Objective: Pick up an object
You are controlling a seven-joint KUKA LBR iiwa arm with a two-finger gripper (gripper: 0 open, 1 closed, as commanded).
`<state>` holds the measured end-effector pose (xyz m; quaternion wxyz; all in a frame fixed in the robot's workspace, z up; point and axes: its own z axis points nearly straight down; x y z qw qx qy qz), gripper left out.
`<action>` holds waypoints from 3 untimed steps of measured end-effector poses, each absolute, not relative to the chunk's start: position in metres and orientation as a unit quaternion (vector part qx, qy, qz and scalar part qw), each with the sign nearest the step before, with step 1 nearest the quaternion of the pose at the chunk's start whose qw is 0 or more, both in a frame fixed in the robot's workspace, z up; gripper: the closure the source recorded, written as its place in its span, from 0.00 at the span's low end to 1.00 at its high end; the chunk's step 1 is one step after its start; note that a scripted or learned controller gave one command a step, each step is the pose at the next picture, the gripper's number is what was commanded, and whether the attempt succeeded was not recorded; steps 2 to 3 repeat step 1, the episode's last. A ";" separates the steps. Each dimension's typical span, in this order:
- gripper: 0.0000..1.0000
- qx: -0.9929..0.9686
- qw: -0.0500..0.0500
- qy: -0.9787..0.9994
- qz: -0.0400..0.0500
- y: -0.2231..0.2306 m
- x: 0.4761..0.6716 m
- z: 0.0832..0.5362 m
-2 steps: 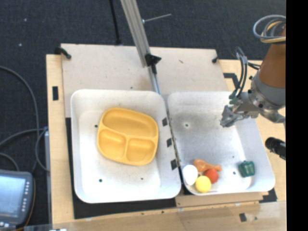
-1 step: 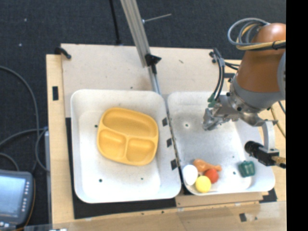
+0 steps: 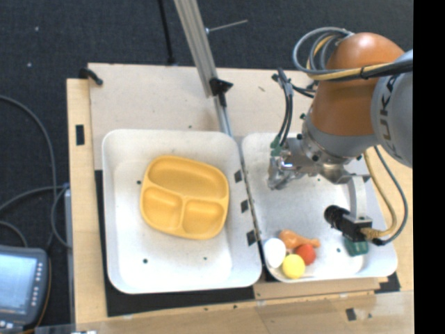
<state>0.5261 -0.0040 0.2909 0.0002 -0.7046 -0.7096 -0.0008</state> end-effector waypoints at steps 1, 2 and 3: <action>1.00 -0.705 0.000 -0.710 -0.001 0.051 0.516 0.277; 1.00 -0.705 0.000 -0.710 -0.001 0.051 0.516 0.277; 1.00 -0.705 0.000 -0.710 -0.001 0.051 0.516 0.277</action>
